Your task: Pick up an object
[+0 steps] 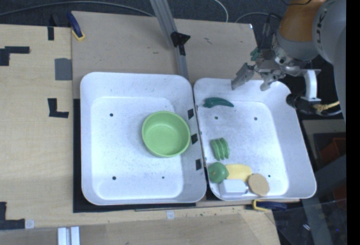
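Counting one green bowl [166, 134], five small items, one open gripper [252, 81].

The gripper [252, 80], fingers spread, hovers above the right bin's [281, 125] far rim.

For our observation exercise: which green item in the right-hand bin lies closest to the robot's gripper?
The dark green curved pepper-like piece, at the bin's far edge below the gripper; the other green items lie farther away.

Two white bins [90, 125]: one green bowl [165, 134] in the left, six small items [236, 173] in the right.
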Robot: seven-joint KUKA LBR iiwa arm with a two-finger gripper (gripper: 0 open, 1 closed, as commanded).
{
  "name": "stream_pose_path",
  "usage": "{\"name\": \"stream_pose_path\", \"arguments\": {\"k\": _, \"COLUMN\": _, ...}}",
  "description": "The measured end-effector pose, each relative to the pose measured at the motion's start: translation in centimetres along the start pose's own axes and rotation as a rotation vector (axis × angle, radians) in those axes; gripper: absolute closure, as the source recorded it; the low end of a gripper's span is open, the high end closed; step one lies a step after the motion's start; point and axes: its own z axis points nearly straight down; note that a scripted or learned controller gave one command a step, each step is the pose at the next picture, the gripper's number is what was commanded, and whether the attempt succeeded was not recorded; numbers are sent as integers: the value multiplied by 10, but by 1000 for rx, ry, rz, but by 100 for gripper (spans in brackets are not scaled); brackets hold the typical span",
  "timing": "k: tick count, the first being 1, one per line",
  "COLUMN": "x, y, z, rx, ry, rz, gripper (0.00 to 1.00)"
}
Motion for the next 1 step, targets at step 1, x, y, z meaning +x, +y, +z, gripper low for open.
{"name": "stream_pose_path", "arguments": {"k": 1, "x": 0, "y": 0, "z": 0, "rx": 0, "ry": 0, "rz": 0, "gripper": 0}}
